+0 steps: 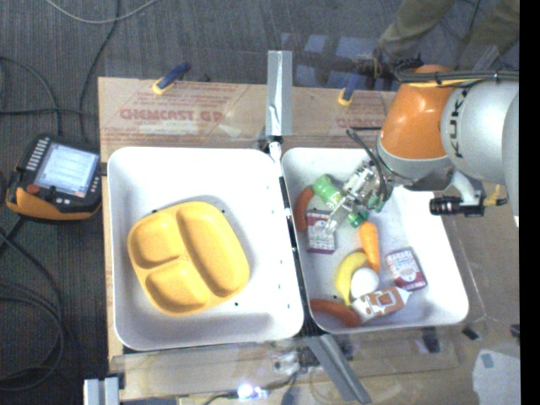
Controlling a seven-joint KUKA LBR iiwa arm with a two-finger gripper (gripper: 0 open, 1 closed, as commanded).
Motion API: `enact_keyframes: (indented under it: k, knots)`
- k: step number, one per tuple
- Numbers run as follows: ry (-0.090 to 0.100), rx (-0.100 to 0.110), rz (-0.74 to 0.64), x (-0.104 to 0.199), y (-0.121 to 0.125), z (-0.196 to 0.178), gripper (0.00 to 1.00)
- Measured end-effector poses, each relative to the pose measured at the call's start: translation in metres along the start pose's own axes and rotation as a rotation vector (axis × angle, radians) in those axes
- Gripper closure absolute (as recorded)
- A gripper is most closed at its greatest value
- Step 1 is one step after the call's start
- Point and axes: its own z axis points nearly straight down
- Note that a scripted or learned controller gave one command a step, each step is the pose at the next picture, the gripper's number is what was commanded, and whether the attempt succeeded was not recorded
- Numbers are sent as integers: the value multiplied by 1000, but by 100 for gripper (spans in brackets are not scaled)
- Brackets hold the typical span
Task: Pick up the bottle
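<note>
The bottle (327,191) is green and lies in the upper left part of the right bin (447,302), tilted on a slant. My gripper (361,194) hangs right over the bottle's right end, below the orange wrist band. The gripper's metal parts overlap the bottle, and another bit of green shows just under them. Whether the bottle is held is not visible.
Around the bottle lie a red sausage (301,207), a maroon carton (320,231), a carrot (369,241), a banana (346,273), a white egg (364,283), a maroon packet (405,268) and a second sausage (336,312). The left bin (135,175) holds a yellow divided plate (190,256).
</note>
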Motion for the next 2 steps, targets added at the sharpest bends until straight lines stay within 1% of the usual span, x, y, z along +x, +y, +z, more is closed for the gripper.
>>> enact_keyframes:
  k: [1, 2]
  knots:
    - [0, 0, 0, 0, 0, 0, 0]
    - [-10, -9, 0, -2, 3, -13, 100]
